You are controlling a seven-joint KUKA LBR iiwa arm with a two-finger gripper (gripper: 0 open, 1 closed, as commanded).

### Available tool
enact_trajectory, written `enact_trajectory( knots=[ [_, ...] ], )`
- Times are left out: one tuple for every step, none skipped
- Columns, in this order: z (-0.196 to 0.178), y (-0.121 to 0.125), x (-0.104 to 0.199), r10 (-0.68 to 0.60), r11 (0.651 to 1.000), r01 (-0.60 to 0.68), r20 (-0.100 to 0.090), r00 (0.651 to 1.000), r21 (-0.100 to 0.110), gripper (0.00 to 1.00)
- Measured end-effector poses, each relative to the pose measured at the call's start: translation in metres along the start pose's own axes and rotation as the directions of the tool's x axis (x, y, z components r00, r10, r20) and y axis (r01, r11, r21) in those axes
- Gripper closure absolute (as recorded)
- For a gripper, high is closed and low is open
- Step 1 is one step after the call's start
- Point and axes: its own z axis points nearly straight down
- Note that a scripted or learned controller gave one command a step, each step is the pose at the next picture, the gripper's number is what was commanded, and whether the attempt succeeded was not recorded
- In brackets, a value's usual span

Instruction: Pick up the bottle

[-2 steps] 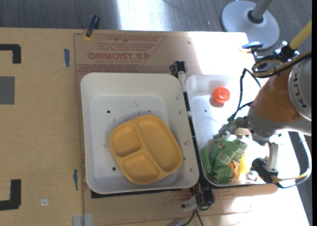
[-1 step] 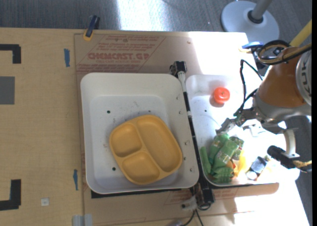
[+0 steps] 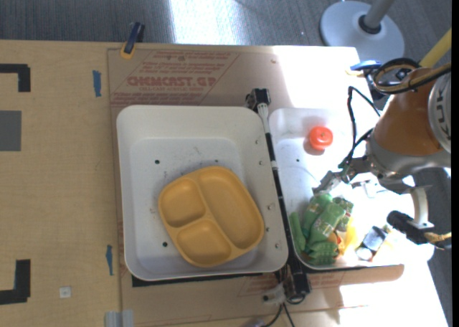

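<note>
The arm point(image 3: 412, 128) reaches in from the right, its orange band sitting above the right-hand bin point(image 3: 287, 126). The tool point(image 3: 331, 181) hangs low over the middle of that bin, its thin metal fingers pointing left and down toward a green packet. How far apart the fingers stand cannot be told from this angle, and nothing can be seen between them.

The bottle point(image 3: 321, 138) lies in the far part of the right bin. It is clear and washed out by the bright light, so its orange cap is the only part that stands out plainly. The cap sits just beyond the tool and slightly to its left, near but not touching.

The green packet point(image 3: 324, 226) lies in the near part of the same bin, just below the tool's tip. A small dark and white item point(image 3: 371, 242) rests to the right of the packet.

In the left bin point(image 3: 136, 175) a yellow divided tray point(image 3: 209, 214) lies flat. Both bins stand on the desk point(image 3: 57, 175).
</note>
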Motion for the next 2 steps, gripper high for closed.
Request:
enact_trajectory(
  knots=[
    [0.000, 0.000, 0.000, 0.000, 1.000, 0.000, 0.000, 1.000, 0.000, 0.00],
    [0.028, 0.005, 0.013, 0.159, 0.987, -0.159, 0.000, 0.987, -0.002, 0.00]
  ],
)
